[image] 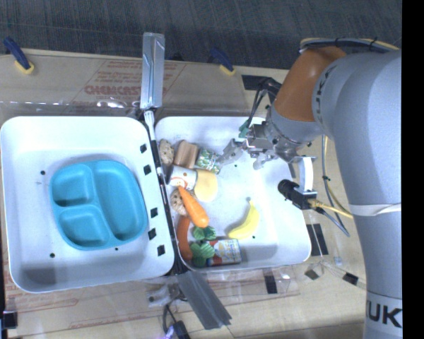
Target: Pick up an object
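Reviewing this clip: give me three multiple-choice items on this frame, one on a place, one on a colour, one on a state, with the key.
1. Where does the banana lie?
A. right bin
B. left bin
C. on the bench

2. What colour is the divided tray?
A. red
B. blue
C. green

3. How does the gripper stand?
A. clamped on the carrot
C. resting in the left bin
B. above the right bin, holding nothing

Key: 1 A, it lies on the right bin's floor. 2 B, the tray is light blue. 3 B, nothing sits between its fingers.

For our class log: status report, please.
End effector above right white bin, nothing seen held. Yellow toy banana lies apart. Orange toy carrot among leftward clutter.
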You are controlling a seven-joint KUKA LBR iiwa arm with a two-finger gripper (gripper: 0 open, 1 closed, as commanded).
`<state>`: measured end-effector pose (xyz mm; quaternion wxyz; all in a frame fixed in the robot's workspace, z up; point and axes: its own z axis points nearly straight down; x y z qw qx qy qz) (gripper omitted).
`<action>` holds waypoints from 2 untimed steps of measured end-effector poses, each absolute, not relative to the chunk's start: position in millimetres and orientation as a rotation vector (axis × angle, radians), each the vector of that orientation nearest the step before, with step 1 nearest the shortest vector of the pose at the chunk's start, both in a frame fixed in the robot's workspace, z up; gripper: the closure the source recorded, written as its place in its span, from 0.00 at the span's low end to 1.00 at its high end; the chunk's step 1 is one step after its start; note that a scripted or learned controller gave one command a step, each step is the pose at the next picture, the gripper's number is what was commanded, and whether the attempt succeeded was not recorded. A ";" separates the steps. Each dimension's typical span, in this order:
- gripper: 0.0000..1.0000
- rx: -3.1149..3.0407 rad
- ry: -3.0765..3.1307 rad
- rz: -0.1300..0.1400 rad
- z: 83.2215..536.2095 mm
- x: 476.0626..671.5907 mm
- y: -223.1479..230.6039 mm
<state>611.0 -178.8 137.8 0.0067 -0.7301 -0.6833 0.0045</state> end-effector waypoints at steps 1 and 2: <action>0.00 -2.257 -2.179 0.003 91.6 526.0 -162.7; 0.00 -2.256 -2.179 0.003 90.7 529.9 -99.7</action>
